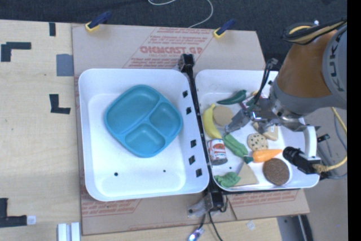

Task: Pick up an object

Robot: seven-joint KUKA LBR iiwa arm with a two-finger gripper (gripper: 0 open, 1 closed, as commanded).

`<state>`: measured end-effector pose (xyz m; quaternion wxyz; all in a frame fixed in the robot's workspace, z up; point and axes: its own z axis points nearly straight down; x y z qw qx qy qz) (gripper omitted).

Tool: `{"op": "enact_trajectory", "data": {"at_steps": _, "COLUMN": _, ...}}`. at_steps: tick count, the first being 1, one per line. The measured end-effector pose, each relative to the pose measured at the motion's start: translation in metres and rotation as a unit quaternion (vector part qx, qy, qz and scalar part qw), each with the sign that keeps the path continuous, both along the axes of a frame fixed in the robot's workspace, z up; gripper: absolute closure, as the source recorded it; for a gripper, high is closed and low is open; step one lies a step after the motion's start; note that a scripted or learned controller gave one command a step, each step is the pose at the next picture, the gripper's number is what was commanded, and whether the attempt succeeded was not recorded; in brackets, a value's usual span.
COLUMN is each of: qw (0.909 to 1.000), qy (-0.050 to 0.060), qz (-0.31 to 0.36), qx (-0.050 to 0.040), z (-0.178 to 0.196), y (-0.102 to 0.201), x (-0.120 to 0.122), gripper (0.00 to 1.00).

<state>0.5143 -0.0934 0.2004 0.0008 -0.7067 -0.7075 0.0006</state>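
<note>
Gripper [243,114] low over the cluttered right bin [225,80].

You see the arm [307,73] reaching in from the right, its fingers spread apart with nothing visibly between them, just beside the banana [210,121] and the green pepper [232,97]. Your objects to pick lie in this bin: a cookie [256,141], a carrot [266,154], a small can [218,151], a brown round piece [276,171]. In the left bin [90,121] you see a blue divided plate [144,119].
</note>
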Motion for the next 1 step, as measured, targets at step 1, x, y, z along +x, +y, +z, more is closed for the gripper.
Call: {"op": "enact_trajectory", "data": {"at_steps": 1, "qw": 1.0, "qy": -0.003, "qz": 0.003, "qx": 0.0005, "z": 0.0889, "y": 0.0535, "x": -0.0315, "gripper": 0.0}}
